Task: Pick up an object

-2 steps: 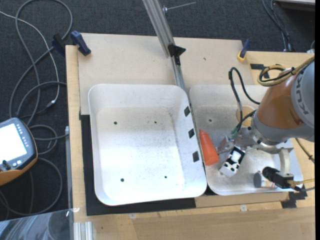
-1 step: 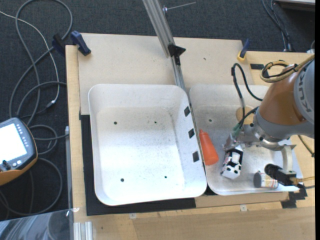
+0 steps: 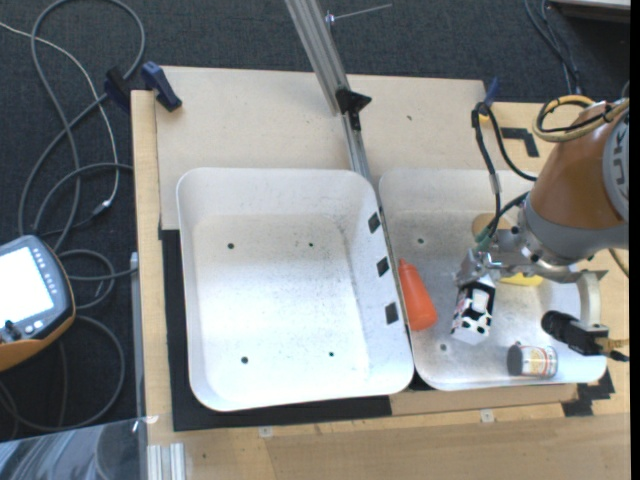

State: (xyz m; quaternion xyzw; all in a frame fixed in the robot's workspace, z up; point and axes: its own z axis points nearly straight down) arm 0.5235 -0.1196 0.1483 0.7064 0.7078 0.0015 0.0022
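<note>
The grey arm with the orange band (image 3: 575,183) reaches in from the right and bends down over the right white plastic bin (image 3: 435,203). Its gripper (image 3: 484,271) points down, just above a small black-and-white spotted toy (image 3: 472,313). I cannot tell if the gripper is wide or narrow, or if it has the toy. The toy sits in the middle of that bin. A smooth orange carrot-shaped thing (image 3: 417,294) lies just beside it, by the bin's left wall. A little round jar with a grey lid (image 3: 531,360) lies on its side near the front edge. Something yellow (image 3: 522,280) peeks out under the arm.
</note>
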